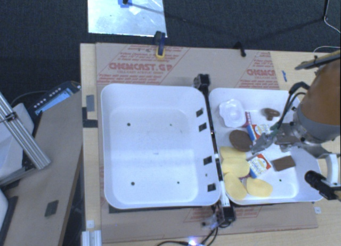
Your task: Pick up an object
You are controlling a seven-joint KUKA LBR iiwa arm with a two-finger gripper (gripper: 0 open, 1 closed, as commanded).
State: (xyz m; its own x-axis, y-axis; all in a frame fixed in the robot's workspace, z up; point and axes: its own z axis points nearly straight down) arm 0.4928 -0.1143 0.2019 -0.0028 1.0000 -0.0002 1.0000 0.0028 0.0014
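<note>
Scene: a bench carried two shallow white bins side by side, seen from above at a slant.
Left bin: it lay just left of the right bin, their rims nearly touching.
Right bin: the landmark; it held every loose item.
Arm: grey with an orange band, it reached in over the right bin's right edge.
Tool: it was low over the right bin's middle, pointing left; whether it was wide, narrow or holding anything could not be told.
Brown disc: near the right bin's centre, just left of the tool.
White cup: toward the right bin's far left corner.
Yellow pieces: clustered in the right bin's near left corner.
Brown block: right of centre in the right bin.
</note>
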